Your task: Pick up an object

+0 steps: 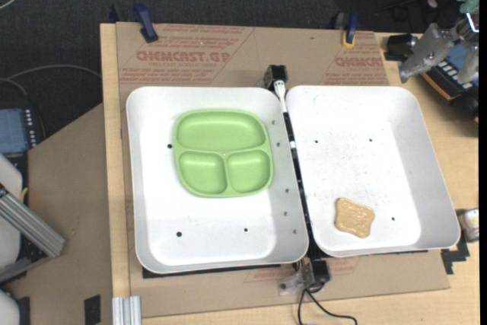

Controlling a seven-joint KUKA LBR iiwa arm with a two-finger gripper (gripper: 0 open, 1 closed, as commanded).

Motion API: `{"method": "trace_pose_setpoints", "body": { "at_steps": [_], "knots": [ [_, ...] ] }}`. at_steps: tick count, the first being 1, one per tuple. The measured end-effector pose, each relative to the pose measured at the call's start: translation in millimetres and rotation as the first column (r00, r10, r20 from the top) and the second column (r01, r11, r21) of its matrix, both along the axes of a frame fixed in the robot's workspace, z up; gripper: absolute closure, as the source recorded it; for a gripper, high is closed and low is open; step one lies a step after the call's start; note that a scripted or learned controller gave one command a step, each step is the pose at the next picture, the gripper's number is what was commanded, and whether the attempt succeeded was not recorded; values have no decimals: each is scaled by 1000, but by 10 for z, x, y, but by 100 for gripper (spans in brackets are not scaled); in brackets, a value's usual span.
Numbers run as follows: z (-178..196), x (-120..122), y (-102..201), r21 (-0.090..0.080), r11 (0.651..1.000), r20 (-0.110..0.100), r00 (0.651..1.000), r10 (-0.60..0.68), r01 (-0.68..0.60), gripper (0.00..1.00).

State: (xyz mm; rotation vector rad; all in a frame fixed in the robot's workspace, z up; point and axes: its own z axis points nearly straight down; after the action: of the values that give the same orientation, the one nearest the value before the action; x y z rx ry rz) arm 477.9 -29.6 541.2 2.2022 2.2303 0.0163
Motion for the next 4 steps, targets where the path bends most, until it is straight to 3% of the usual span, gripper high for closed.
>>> {"method": "trace_pose_setpoints", "body": {
  "at_steps": [1, 2, 3, 4],
  "knots": [
    [-59, 14, 684, -1, 1000, -12, 1000, -5, 5, 0],
    [-63, 10, 1578, 0, 1000, -10, 1000, -1, 1, 0],
    [-65, 8, 2269, 0, 1000, -10, 1000, -4, 4, 0],
    [49, 17, 2232, 0, 1000, -7, 1000, -10, 10, 100]
  ]
}}
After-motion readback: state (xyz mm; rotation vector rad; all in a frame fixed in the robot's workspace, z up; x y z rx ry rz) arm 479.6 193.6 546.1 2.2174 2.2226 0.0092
